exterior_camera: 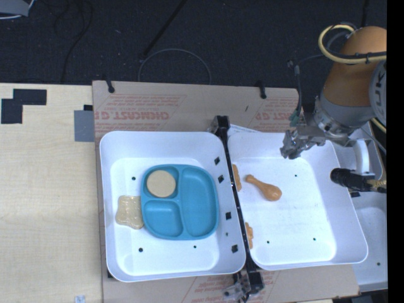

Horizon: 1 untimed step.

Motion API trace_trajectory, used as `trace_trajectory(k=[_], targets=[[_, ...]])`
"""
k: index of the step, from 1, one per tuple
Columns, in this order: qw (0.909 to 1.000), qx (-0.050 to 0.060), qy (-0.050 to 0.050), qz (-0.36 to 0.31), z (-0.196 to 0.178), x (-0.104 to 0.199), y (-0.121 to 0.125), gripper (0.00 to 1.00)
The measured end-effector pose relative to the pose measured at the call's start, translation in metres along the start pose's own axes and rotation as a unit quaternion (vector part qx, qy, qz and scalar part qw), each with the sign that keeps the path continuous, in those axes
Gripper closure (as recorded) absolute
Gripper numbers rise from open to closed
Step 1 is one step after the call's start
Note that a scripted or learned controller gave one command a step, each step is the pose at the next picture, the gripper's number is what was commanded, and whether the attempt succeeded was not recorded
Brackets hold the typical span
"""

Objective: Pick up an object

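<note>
End effector (294, 145) poised over right bin (344, 245) back edge; finger state cannot be told. Nearest target: drumstick (264, 187), mid-bin, best approached from above, across its narrow shaft. Counted: two bins; one blue tray (189, 216), one round biscuit (160, 183), one tan piece (129, 212) in left bin (120, 150).

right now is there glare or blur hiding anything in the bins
In the camera view the light is even and soft; the white right bin looks bright but washes nothing out. The drumstick toy and blue tray read clearly. The gripper is dark and small, so its details are hard to resolve.
</note>
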<state>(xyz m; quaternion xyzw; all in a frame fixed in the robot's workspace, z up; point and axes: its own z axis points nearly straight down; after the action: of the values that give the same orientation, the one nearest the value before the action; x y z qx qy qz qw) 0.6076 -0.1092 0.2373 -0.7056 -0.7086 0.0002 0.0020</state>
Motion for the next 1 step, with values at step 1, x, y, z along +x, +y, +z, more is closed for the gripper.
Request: trace_trajectory(k=[1], targets=[[1.0000,0.001,0.000,0.000,-0.0002,0.0429,-0.0022,1.00]])
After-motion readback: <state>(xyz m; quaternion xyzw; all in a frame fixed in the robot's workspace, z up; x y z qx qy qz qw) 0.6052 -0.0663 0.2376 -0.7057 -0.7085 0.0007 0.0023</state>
